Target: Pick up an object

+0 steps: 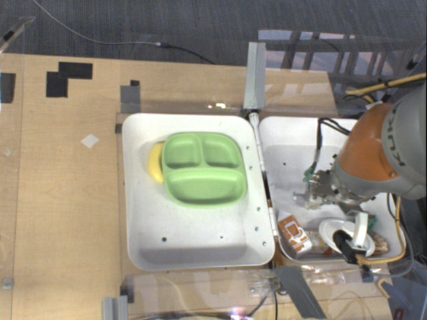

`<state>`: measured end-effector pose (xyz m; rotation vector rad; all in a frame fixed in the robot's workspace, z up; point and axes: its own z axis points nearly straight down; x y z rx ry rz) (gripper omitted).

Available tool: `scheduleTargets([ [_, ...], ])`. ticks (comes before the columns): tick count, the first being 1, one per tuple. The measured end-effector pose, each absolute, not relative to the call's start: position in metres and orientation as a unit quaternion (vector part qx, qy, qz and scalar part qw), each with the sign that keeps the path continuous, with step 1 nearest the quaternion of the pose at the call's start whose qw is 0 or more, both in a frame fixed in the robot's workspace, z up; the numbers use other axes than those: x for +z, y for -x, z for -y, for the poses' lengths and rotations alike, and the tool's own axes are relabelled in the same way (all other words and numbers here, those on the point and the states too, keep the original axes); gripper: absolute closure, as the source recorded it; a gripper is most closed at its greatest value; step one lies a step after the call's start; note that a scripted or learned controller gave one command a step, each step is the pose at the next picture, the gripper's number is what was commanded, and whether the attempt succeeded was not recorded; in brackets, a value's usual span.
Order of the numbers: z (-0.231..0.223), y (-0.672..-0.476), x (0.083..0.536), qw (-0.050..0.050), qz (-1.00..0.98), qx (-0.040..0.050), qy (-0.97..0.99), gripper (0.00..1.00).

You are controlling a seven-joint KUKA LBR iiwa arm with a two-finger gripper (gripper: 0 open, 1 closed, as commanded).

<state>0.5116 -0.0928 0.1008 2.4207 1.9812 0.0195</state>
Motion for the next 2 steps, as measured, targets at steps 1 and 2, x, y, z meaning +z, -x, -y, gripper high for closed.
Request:
scheduleTargets([
  [1,0.1016,-0.5862,0.0891,0.005,-0.702,0.0041,-0.712,1.00],
  [2,0.1010,-0.5853,0.0879,0.004,-0.702,0.0034,-0.712,0.00],
])
